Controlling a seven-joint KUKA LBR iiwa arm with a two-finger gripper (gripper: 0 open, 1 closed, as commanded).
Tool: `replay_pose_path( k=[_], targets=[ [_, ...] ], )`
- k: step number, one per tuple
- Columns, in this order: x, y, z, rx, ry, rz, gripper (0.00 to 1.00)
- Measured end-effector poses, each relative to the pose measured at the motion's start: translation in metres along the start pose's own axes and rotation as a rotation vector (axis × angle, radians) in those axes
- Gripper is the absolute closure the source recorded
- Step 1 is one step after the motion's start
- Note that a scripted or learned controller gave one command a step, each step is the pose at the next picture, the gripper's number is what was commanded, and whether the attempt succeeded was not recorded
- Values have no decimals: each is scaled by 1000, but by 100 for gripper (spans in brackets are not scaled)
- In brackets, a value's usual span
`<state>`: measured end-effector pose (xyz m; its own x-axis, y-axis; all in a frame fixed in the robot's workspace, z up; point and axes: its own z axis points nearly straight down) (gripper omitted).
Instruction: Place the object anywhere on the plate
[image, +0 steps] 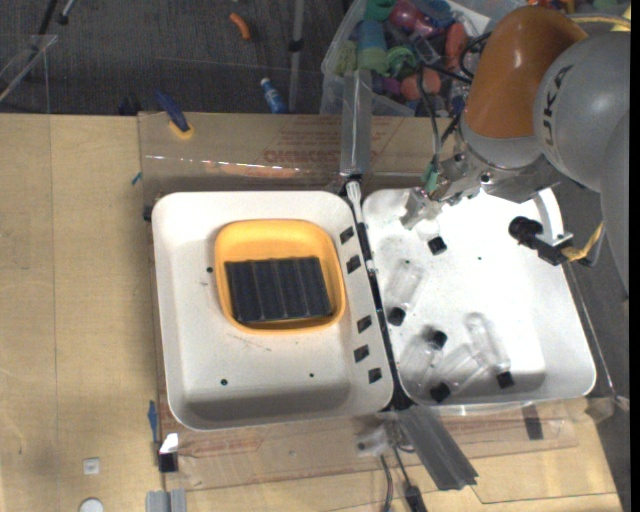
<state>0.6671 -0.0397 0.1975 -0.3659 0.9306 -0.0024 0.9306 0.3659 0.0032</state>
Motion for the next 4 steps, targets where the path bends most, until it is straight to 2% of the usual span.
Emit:
replay_pose_path(
  k=[1, 2, 3, 4],
  targets=[
    [31, 13, -15, -1, 0, -147, 100],
    [31, 13, -15, -1, 0, -147, 0],
    [8, 3, -18, -1, -1, -145, 0],
    [-55, -22, 5, 3, 2, -148, 0]
  ],
)
